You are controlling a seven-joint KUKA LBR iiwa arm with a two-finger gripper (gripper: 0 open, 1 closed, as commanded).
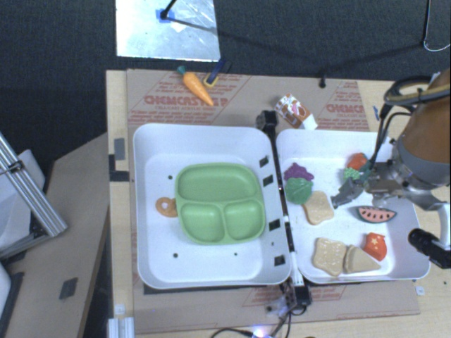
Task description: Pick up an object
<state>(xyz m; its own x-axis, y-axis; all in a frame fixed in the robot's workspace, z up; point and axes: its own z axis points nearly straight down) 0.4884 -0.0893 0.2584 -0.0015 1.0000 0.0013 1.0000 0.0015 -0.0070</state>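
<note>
My gripper hangs over the middle of the right bin, with its fingers spread open and nothing between them. Just left of it lies a tan bread slice, and a watermelon slice lies to its lower right. A red-orange tomato piece sits just above the gripper. Purple grapes and a green leafy piece rest by the bin's left wall. Two toast pieces and a red fruit lie near the front.
The left bin holds a green divided plate and a small orange ring. Behind the bins, a carrot and a wrapped snack lie on the cardboard. A foil sheet lies farther back.
</note>
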